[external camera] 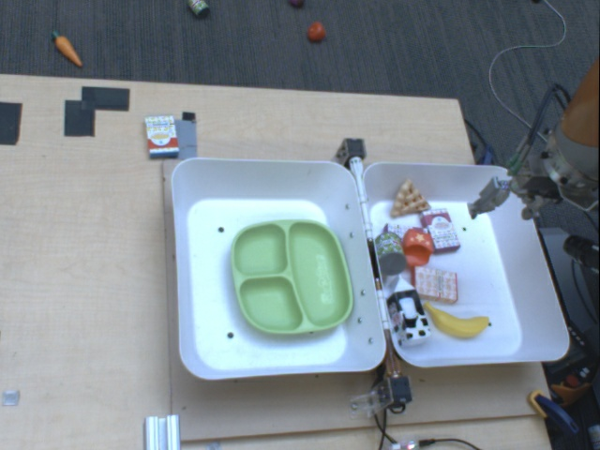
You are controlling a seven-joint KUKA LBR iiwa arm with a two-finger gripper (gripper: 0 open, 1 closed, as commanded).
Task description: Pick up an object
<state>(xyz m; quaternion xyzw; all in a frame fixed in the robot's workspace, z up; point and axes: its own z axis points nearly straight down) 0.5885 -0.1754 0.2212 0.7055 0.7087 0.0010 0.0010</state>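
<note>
Inside the right-hand shallow white bin (pixel 525 279) lie the small things to pick from: a yellow banana (pixel 459 323) near the front, a black-and-white cow-patterned carton (pixel 410 315) just left of it, a pink wafer-like block (pixel 437 284) above the banana, a red tomato-shaped piece (pixel 418 244), a maroon and white little box (pixel 441 231) touching the tomato's right side, a tan triangular pizza slice (pixel 408 198) toward the back, and a dark green packet (pixel 388 245) against the left wall. All rest on the bin floor, clustered in its left half.

Over the bin's back right corner hangs the two-finger gripper (pixel 511 197), grey, reaching in from the right; its two fingers stand apart with nothing between them, and it is well clear of the objects.

Beside it, the left white bin (pixel 187 251) holds a pale green three-compartment plate (pixel 292 276). On the wooden bench (pixel 75 279) behind the bins sits a small red, white and blue carton (pixel 161 137). Farther back, on the grey carpet (pixel 422 36), lie an orange toy carrot (pixel 67 49) and a red ball (pixel 316 32).
</note>
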